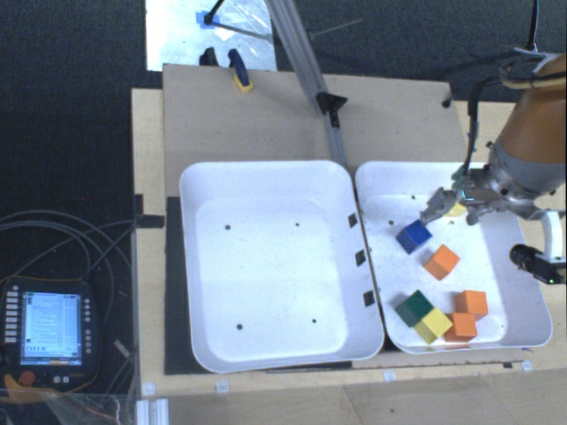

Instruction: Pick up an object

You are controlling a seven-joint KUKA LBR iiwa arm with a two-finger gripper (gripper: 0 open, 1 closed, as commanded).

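My gripper [454, 212] hangs over the back part of the right bin [523, 264], fingers spread open. A small yellow object [455, 208] shows partly between the fingers; whether they touch it I cannot tell. A blue cube [414, 235] lies just left of and below the left finger [435, 207]. An orange cube [442, 261] sits a little nearer the front. At the front of this bin cluster a green cube [414, 307], a yellow cube [434, 325] and two orange cubes [471, 303] [461, 327].
The left bin [266, 264] stands beside the right one, their rims touching along the middle. A grey pole [301, 47] slants across the back of the bench. A teach pendant [49, 330] with cables lies on the floor at left.
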